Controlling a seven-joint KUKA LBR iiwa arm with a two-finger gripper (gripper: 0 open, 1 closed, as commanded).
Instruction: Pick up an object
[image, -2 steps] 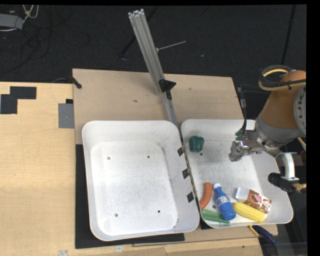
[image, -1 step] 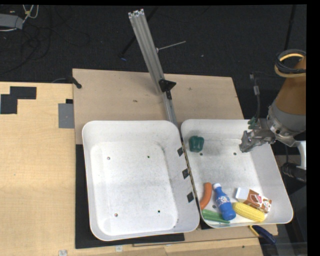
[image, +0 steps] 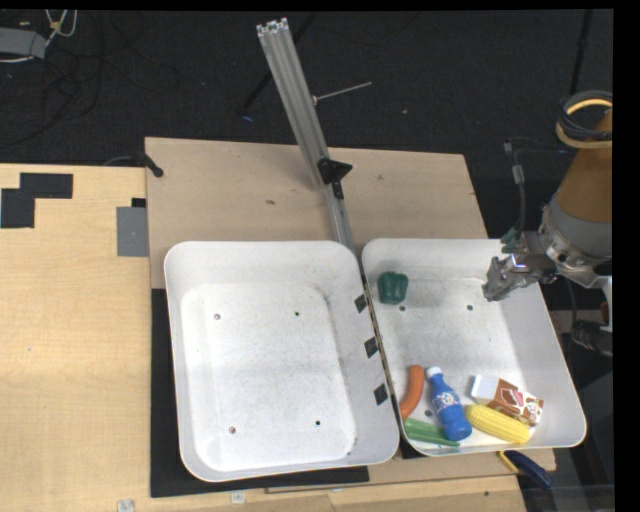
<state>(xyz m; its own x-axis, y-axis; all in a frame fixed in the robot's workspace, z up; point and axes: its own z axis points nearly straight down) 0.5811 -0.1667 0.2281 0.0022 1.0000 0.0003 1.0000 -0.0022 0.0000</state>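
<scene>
In the right bin (image: 520, 330) a green pepper-like toy (image: 391, 288) lies near the far left corner. Along the near edge sit an orange carrot (image: 412, 390), a blue bottle (image: 446, 404), a green pod (image: 430, 433), a yellow corn cob (image: 499, 423), a small white block (image: 482, 387) and a brown-and-white packet (image: 518, 400). My gripper (image: 497, 281) hangs over the bin's far right part, well away from every object, with nothing seen between its fingers.
The left bin (image: 265, 355) lies beside the right one, with black clips (image: 370, 345) along the shared wall. A slanted aluminium bar (image: 305, 125) rises behind the bins. The arm (image: 585, 215) comes in from the right edge.
</scene>
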